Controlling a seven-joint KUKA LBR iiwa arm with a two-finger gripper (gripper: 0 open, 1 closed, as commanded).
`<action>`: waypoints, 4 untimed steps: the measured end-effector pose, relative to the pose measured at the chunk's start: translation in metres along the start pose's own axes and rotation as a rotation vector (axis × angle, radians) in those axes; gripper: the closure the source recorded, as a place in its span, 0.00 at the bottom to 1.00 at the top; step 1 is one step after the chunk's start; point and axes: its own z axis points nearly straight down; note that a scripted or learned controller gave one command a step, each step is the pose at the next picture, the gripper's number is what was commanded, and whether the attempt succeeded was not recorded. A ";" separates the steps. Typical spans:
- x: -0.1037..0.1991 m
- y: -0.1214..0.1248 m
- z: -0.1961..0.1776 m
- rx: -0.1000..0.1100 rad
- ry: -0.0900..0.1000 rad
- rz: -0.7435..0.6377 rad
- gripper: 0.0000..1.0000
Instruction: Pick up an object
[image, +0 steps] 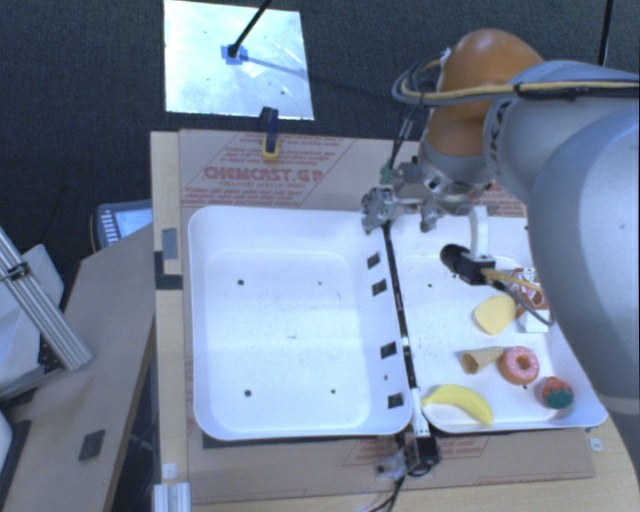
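My gripper (401, 210) hangs over the far end of the divider between the two white bins, above the right bin's back left corner. The right bin (430, 300) holds several toy foods. A yellow banana (459, 403) lies at its front left. Beside a pink donut (519, 365) rests a small cone (481, 358), with a yellow wedge (494, 314) behind them. A red and green fruit (555, 393) sits at the front right. All of them lie well in front of the gripper, toward the near side.
The left bin (280, 330) stands beside the right one, with black clips (380, 288) along the shared wall. An orange and white item (528, 290) lies partly hidden by the arm. The grey arm covers the right bin's far right side.
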 end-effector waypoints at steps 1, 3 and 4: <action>0.005 0.000 -0.032 -0.001 -0.001 0.001 0.00; -0.043 -0.001 -0.059 0.000 -0.004 0.011 0.00; -0.130 -0.006 0.092 0.013 -0.004 0.015 0.00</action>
